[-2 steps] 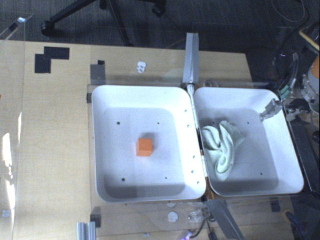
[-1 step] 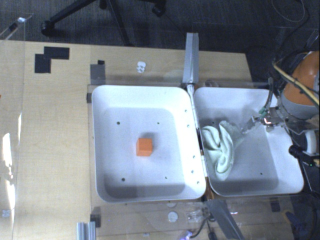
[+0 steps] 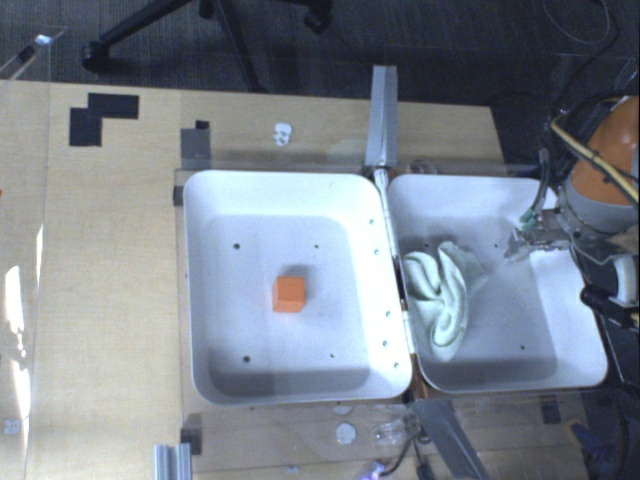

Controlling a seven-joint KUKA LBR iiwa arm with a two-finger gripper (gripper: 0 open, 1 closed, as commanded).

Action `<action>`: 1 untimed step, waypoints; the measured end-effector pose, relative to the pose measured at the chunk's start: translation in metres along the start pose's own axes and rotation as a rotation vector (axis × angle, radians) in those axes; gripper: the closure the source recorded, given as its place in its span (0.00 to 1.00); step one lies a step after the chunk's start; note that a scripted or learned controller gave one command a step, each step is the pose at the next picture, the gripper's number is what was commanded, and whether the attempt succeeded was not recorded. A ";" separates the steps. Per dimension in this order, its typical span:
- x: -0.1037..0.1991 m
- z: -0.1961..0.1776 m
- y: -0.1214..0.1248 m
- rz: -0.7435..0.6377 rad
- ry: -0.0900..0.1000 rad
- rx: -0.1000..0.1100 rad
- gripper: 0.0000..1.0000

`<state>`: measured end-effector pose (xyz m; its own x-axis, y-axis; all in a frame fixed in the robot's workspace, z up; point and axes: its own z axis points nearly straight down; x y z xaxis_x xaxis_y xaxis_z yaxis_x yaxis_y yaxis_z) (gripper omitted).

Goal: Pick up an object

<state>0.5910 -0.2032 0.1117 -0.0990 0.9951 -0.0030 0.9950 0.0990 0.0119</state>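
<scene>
We see the gripper [image 3: 527, 230] at the right edge of the view, hanging over the upper right part of the right bin [image 3: 590, 363]. It is small and partly blurred against the white floor, so we cannot tell how it is set, and nothing shows in its grasp. Above it the arm [image 3: 603, 168] comes in from the right, its orange band rounded and bright, with cables looping past it.

Well to the left of the gripper, and apart from it, a pale green and white cloth [image 3: 442, 293] lies crumpled in the right bin, close against the wall that this bin shares with its neighbour.

Across that wall, in the left bin [image 3: 215, 368], a small orange block [image 3: 289, 294] sits flat on the floor near the middle, touching none of the walls.

Both bins rest side by side on a light wooden bench [image 3: 100, 298]. Beyond the bench's far edge we see the dark legs of a chair base [image 3: 205, 8] on grey carpet.
</scene>
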 end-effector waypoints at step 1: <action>-0.007 -0.050 0.051 -0.150 0.001 0.005 1.00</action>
<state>0.6415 -0.2048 0.1627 -0.2467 0.9691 -0.0037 0.9691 0.2467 0.0062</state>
